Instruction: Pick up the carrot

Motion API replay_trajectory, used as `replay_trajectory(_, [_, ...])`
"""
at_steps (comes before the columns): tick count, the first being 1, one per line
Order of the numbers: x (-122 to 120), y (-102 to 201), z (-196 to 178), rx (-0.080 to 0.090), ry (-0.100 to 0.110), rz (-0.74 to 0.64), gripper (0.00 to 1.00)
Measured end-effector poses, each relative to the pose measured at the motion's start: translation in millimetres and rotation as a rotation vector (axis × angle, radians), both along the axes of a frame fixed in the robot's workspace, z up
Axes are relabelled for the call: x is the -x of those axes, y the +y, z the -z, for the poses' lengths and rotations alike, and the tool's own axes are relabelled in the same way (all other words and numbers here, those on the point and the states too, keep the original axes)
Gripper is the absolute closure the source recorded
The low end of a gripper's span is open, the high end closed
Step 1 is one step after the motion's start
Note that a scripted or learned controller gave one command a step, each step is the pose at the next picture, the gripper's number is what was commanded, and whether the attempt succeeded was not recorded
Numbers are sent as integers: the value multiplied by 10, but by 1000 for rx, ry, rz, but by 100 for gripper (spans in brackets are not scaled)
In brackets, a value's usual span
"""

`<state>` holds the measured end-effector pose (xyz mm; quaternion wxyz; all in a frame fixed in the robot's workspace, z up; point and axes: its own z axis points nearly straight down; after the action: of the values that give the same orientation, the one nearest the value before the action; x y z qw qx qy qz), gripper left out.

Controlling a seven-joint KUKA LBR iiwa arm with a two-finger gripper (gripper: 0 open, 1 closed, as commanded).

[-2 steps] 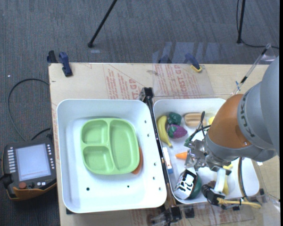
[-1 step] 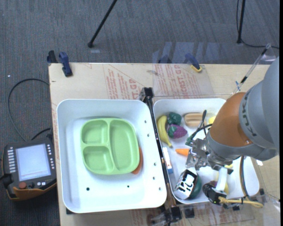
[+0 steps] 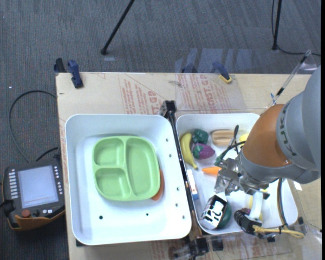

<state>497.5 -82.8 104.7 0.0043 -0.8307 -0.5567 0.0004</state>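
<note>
Right of centre in the frame, my hand (image 3: 227, 182) is hanging low in the right bin (image 3: 235, 118), just beside and below the carrot (image 3: 211, 171). Honestly can't tell how wide it's open, and I see nothing in it. Looks like the approach step to me: next it needs to shift up-left over the carrot and close. Carrot's a small orange stub lying flat, just below the purple veg (image 3: 205, 151), near the banana (image 3: 187, 148).
</note>
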Motion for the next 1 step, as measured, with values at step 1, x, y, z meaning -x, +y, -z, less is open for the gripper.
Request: replay_trajectory(1, [229,12,187,2,0,-201,100])
